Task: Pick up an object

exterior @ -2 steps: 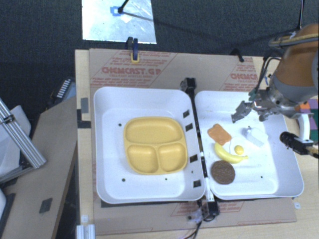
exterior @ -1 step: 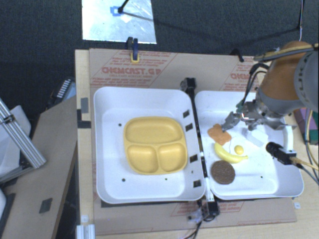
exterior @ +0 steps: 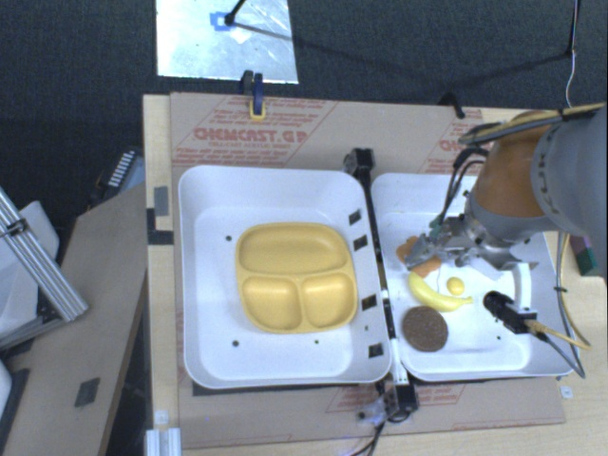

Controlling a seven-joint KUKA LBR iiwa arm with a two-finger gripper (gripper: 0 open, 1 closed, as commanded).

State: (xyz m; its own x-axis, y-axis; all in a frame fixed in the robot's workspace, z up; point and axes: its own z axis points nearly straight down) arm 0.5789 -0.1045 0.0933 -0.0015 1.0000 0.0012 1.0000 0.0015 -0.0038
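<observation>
The gripper [exterior: 425, 251], its opening impossible to judge, hangs over an orange piece [exterior: 408, 249] beside a curved banana [exterior: 435, 295] and a rough brown disc [exterior: 425, 328].

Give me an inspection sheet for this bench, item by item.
Surface: arm-side bin and far bin, both white, on printed cardboard.
Job's things: banana, brown disc, small yellow ball and orange piece, all in the arm-side bin.
Clutter: yellow three-compartment tray in the far bin.
Grippers: hand low beside the orange piece.
Cables: black cable at the bench's near edge, between the bins.
Surroundings: yellow clamp, shiny sheet on dark floor, aluminium frame.
</observation>
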